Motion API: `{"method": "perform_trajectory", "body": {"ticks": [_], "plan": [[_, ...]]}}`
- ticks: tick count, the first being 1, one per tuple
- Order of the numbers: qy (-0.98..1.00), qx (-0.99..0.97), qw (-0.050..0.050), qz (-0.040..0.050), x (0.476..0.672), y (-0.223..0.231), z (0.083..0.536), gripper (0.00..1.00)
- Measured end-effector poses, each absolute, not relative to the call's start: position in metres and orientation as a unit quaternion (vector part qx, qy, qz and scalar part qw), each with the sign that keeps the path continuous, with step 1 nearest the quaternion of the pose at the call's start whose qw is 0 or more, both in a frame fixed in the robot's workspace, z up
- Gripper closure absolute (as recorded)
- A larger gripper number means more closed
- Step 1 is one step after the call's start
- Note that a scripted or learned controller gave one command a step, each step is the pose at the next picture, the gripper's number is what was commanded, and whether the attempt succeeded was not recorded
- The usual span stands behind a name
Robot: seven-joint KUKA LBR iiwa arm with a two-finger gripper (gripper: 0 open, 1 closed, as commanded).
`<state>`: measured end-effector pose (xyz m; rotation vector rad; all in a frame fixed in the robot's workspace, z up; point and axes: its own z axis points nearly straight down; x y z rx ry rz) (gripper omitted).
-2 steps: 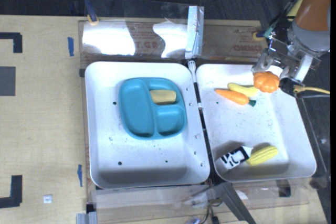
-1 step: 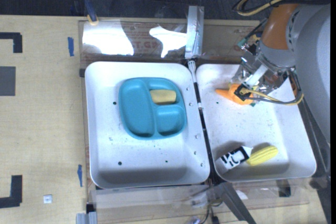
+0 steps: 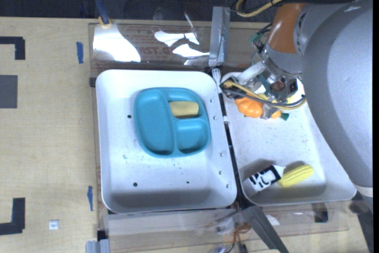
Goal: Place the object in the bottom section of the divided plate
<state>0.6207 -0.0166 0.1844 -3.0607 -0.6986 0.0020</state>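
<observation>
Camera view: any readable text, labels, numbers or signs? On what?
None can be read.
Black-and-white card in the right bin, beside the corn cob: bold white marks, too blurred to read.
Clear panel behind the left bin: faint reddish printed line, washed out by glare, unreadable.

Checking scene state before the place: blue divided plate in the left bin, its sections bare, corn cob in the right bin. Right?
Not quite. The camera view shows the blue divided plate in the left bin already has a yellow item in its upper-right section. The corn cob is in the right bin.
</observation>
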Motion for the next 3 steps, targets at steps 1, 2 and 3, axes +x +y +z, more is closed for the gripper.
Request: {"method": "perform_trajectory", "body": {"ticks": [1,2,3], "plan": [[-0.101,-0.995,0.001,-0.0010,0.610,0.026,0.227,1.00],[-0.108,-0.994,0.001,-0.0005,0.596,0.105,0.242,1.00],[-0.145,-0.989,0.001,0.0008,0.626,0.201,0.221,1.00]]}}
